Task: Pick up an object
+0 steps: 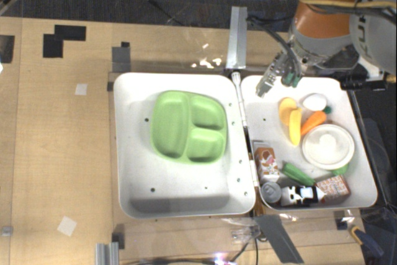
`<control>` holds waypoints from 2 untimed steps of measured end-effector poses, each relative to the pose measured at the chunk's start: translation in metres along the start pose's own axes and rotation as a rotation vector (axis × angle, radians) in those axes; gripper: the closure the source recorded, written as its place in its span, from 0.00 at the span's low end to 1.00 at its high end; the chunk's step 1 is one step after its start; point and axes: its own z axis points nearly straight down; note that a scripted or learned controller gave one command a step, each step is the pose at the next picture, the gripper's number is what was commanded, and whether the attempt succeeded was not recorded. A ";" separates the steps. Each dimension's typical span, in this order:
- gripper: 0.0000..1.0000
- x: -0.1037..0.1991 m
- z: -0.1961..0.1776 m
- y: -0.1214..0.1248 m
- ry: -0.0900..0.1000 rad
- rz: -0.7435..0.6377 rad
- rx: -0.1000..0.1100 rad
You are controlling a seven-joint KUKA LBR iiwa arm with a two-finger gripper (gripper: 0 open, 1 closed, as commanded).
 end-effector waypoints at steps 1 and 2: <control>1.00 -0.040 -0.008 -0.007 0.001 0.272 0.002; 1.00 0.004 0.003 -0.027 0.005 0.081 0.002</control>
